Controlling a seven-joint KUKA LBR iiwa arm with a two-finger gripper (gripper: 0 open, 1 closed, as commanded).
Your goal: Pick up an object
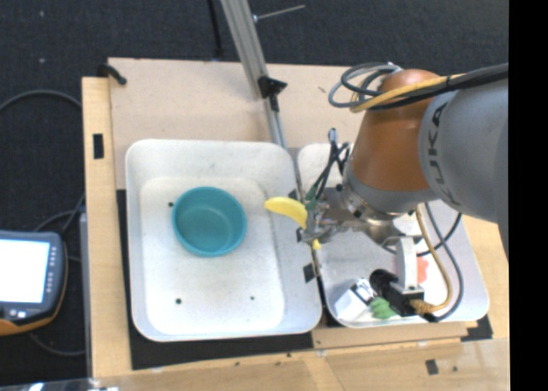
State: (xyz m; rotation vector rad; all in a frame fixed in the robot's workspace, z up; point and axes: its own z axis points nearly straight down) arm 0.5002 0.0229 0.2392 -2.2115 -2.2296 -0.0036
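Yellow curved plastic banana [286,207] lying at the left white bin's [154,167] right rim, long axis roughly left-right, just left of the gripper [313,225]. Fingers' spread hidden; cannot tell. Teal round bowl [209,221] farther left.

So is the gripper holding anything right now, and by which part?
Cannot be told. The gripper sits at the banana by the bins' shared edge, but the grip itself is hidden.

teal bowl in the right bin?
No, the teal bowl sits in the left bin, while the right bin holds the arm's wrist and some small items.
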